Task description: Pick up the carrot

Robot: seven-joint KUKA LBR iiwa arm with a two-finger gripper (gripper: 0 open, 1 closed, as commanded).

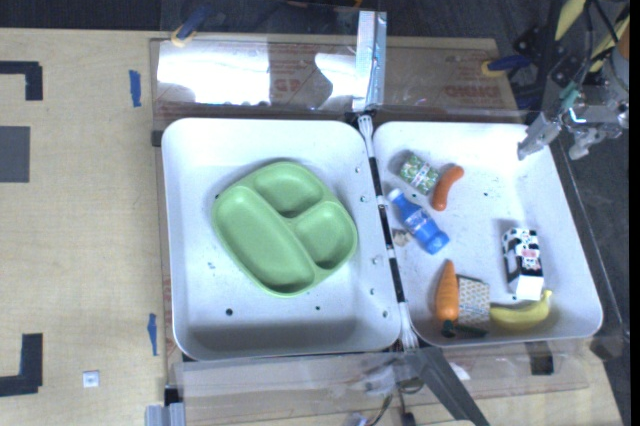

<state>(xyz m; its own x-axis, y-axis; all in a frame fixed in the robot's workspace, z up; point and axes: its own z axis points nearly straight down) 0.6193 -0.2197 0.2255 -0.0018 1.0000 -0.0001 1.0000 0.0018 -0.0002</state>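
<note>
Carrot lies near the front of the right bin, touching a patterned packet with a banana just beyond. The gripper hangs over the bin's far right corner, fingers spread, grasping nothing. A milk carton and blue bottle lie between.

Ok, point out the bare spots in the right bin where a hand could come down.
Bare floor lies in the middle of the right bin, between the blue bottle and the cow carton, and along its top right corner. The front is crowded: carrot, banana.
</note>
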